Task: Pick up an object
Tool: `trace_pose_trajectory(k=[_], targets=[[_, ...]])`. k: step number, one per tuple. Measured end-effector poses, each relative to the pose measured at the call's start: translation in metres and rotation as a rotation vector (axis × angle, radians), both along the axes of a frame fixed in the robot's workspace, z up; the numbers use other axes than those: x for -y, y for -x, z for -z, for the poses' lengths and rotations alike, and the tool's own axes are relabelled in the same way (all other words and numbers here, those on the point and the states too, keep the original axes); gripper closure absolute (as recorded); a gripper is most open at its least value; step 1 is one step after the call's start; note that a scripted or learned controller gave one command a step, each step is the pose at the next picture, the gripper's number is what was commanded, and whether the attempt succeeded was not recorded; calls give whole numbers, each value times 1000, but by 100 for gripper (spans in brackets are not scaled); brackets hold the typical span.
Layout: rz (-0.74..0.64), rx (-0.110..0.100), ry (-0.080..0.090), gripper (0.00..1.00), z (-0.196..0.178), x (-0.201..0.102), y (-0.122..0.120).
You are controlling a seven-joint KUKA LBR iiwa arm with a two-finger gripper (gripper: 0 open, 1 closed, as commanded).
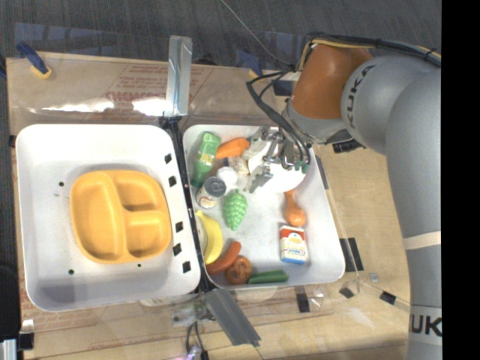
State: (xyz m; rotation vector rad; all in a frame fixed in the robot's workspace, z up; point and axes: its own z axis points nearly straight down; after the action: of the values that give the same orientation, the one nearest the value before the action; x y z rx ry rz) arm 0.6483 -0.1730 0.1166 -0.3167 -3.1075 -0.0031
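Orange carrot is lying at the right bin's far edge, just beside my gripper, whose metal tips are hanging slightly parted and holding nothing. I'm worrying the crowding green bottle and small can could be deflecting a descent.

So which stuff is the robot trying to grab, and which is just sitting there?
For the job: the pincer; right bin toys: green grapes, banana, carrot, green bottle, small carton.

Just lying about: left bin, yellow divided tray.
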Motion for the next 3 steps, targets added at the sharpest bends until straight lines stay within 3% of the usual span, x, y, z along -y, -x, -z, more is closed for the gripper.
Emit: trace_pose_trajectory(k=[1,3], targets=[[-81,24,3,0,22,-63,32],[-80,22,3,0,23,-62,33]])
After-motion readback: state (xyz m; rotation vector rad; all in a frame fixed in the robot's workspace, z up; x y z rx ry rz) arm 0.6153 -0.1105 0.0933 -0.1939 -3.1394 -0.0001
